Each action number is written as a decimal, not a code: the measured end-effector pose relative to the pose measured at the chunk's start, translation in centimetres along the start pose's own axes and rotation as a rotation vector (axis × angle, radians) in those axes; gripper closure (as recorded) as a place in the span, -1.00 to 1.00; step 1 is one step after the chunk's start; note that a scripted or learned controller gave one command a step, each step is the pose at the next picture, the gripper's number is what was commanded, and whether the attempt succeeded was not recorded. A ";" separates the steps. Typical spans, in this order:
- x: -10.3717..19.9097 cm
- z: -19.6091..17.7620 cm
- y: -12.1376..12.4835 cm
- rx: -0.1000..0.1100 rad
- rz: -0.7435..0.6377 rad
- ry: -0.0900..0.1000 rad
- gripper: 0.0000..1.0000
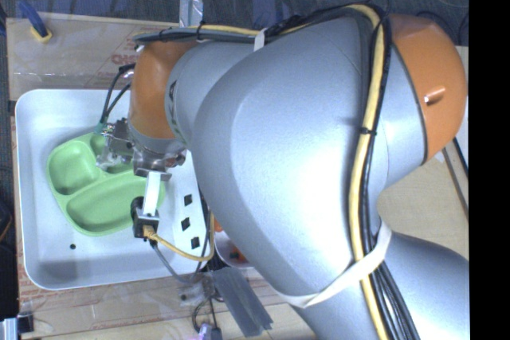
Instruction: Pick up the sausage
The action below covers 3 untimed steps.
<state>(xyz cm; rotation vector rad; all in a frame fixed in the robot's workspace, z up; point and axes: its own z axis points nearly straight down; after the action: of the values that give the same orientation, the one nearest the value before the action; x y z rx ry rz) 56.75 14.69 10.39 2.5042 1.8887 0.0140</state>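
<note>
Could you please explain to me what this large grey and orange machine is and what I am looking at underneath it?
This is one picture from a camera fixed above a bench, looking down at a slant. The large grey robot arm with an orange band reaches in from the right and hides much of the scene. Beneath it sits a shallow white plastic bin, and in that bin lies a light green plastic tray with divided compartments. The arm's wrist end, where its gripper is mounted, hangs over the tray's right side. Its task is to pick up a sausage, but I cannot make out the sausage here, nor tell whether the gripper holds anything.
</note>
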 end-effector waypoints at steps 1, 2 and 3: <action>6.2 -1.4 7.4 0.014 -0.077 -0.006 -1.00; -6.5 -8.6 0.6 0.017 -0.325 -0.004 -1.00; -6.2 -2.4 -4.3 0.019 -0.552 -0.002 -1.00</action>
<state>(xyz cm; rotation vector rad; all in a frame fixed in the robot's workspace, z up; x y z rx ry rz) 50.91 9.89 12.76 1.9013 2.5086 -0.0085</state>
